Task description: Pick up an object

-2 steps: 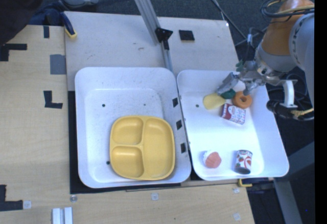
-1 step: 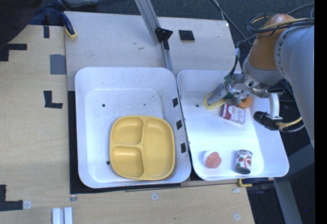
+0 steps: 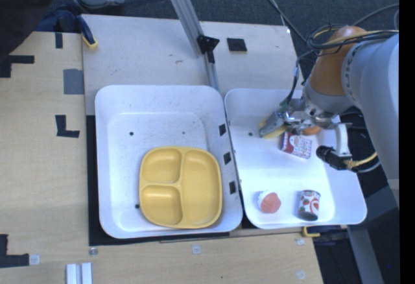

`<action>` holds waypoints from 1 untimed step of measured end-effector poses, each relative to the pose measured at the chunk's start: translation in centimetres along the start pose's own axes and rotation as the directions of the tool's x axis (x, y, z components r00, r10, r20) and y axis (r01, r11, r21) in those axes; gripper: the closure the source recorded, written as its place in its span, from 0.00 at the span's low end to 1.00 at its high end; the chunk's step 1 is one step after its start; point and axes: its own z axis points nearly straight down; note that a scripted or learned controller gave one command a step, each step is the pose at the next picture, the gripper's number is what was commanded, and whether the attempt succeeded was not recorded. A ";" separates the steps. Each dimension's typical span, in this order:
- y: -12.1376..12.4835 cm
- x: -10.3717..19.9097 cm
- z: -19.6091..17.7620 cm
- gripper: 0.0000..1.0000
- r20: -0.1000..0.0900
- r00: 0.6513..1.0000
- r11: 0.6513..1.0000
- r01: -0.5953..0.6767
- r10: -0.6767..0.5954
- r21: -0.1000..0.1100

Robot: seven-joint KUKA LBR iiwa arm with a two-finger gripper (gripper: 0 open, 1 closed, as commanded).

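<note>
Objects for the pick lie in the right bin (image 3: pixel 246 166): a small red and white carton (image 3: pixel 297 145) in its upper middle, a round red and white piece (image 3: pixel 268 201) near the front wall, and a dark can with red markings (image 3: pixel 308 204) just beside that piece, toward the front right corner.

From the overhead camera, the arm (image 3: pixel 363 75) comes in from the right (its orange band sits above the wrist) and brings the gripper (image 3: pixel 285 122) low over the right bin, just above the carton and apparently touching or nearly touching its top edge. A tan, finger-like part sticks out to the left of the wrist, with a spot of orange beside it. Whether the claw is spread or closed cannot be told from this angle, since the wrist body covers the tips.

The left bin (image 3: pixel 117 146) holds a yellow divided plate (image 3: pixel 181 187), lying flat toward the front and well apart from the gripper.

As for progress, nothing looks lifted: all three items rest on the bin floor, and none can be seen between the claw's tips. The approach seems to be done, with the carton the likeliest target; the closing and the lift are left.
</note>
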 end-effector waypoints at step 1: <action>0.3 0.0 -1.5 1.00 0.002 1.000 1.000 0.001 -0.001 -0.007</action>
